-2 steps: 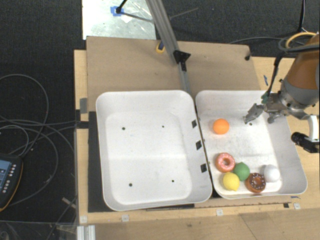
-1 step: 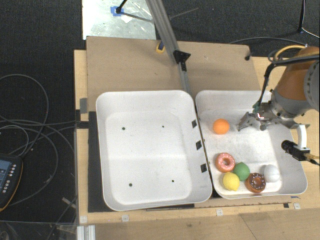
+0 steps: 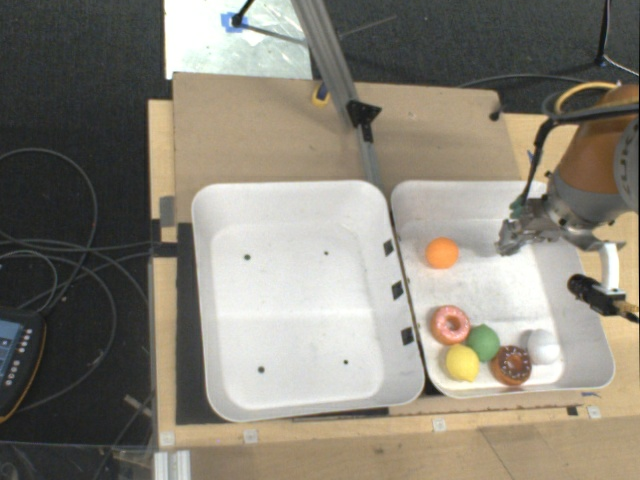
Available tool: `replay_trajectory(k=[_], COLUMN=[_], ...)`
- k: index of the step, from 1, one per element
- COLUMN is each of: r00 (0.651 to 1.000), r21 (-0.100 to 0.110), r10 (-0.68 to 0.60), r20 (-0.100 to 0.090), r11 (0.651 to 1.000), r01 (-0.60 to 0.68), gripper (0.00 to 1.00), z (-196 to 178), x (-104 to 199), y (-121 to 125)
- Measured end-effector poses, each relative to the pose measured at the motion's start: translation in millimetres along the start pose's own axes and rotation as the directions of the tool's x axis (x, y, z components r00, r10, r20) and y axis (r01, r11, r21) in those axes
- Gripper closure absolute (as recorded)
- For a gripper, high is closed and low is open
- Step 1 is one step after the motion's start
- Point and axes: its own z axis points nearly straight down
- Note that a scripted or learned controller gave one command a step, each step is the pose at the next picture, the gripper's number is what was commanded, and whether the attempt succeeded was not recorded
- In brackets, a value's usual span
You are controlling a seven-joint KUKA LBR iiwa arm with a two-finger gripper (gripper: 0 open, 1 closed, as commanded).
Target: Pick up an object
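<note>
The right bin (image 3: 470,203) holds an orange ball (image 3: 442,253) near its middle. At its near end sit a pink frosted donut (image 3: 450,323), a green ball (image 3: 484,342), a yellow lemon (image 3: 462,363), a chocolate donut (image 3: 513,365) and a small white object (image 3: 543,348). My gripper (image 3: 511,238) hangs over the right bin's far right part, to the right of the orange ball and apart from it. Nothing shows between its fingers.
The left bin (image 3: 215,208) lies beside the right one, joined by black clips at the shared wall. A grey pole (image 3: 335,58) slants over the bench from the back. Cables trail on the floor at left.
</note>
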Motion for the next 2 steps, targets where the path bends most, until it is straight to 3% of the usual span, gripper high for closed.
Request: replay_trajectory(k=[2], r00=[1.0], r21=[-0.005], r10=[-0.004], r20=[0.002], r11=[1.0], r01=[0.004], gripper=[1.0], z=[-115], x=[-1], y=[17])
